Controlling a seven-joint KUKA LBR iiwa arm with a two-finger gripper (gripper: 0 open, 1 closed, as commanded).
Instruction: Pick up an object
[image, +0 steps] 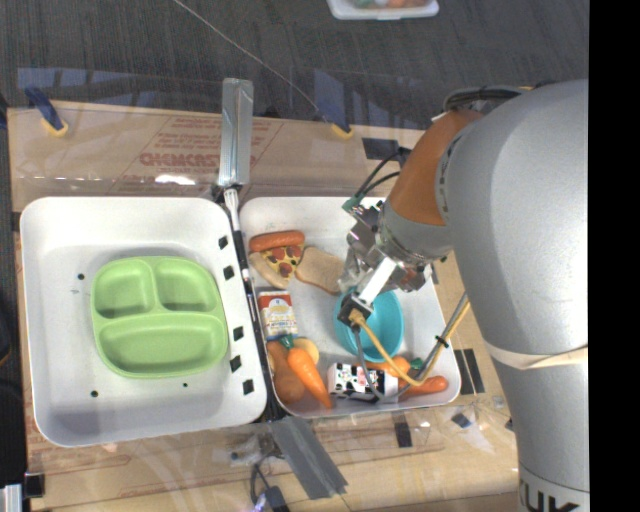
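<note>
Status: pick not yet made. Nothing is seen lifted; every item lies in its bin.

Hand (358, 262): hangs low over the rim of the blue bowl (385, 325), on the bowl's far side, with the wrist and orange band above it. Spread or pressed together: cannot tell, since the arm's own body covers the tip. No item is seen pinched in it.

Candidate objects, all in the same bin (300, 205) as the bowl:
- bread slice (318, 268): just beside the bowl, on its far side toward the other bin; closest item to the hand apart from the bowl itself.
- pizza slice (275, 263) and hot dog (277, 241): beyond the bread, further from the bowl.
- small carton (279, 314): level with the bowl, against the wall shared with the other bin.
- carrot (306, 372): near side of the bowl, toward the carton.
- cow-patterned box (357, 381): touching or nearly touching the bowl's near rim.

Judgement: early stage, approach only. Left to do: settle on one item, descend, close, lift clear.

Obstructions: items are packed tight around the bowl, so a descent on the bread risks catching the bowl rim or the pizza slice. The bowl is wide and smooth, probably a poor grip except at its rim.

Elsewhere: green divided plate (157, 315) sits alone in the second bin (60, 230), well apart from the bowl.
</note>
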